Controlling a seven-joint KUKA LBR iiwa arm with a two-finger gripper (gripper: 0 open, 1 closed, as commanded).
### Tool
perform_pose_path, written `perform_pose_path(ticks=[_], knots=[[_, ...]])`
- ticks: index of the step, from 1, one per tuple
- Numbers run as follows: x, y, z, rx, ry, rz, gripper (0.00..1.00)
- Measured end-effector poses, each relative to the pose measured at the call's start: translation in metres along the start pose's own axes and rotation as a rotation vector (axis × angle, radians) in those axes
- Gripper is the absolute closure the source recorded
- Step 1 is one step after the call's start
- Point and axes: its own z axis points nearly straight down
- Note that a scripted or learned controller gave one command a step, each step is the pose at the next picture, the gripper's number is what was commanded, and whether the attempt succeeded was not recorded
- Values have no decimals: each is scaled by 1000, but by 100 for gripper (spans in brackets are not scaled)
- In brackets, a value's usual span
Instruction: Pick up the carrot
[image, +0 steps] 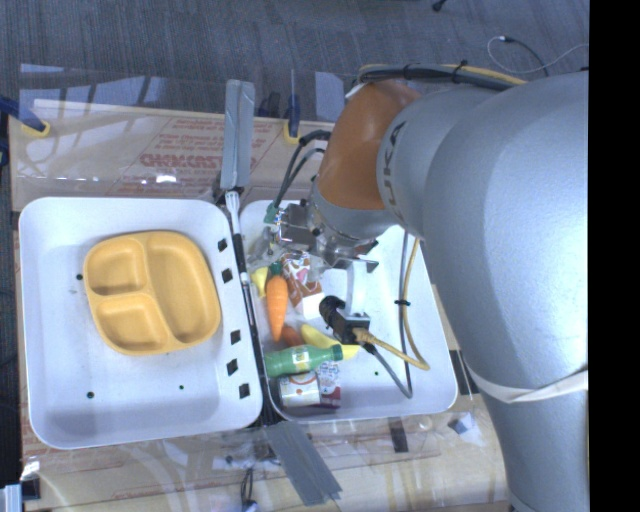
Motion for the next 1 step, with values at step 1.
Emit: perform_pose_path(ticks=[1], knots=[[65, 35, -69, -4, -1, 80, 0]])
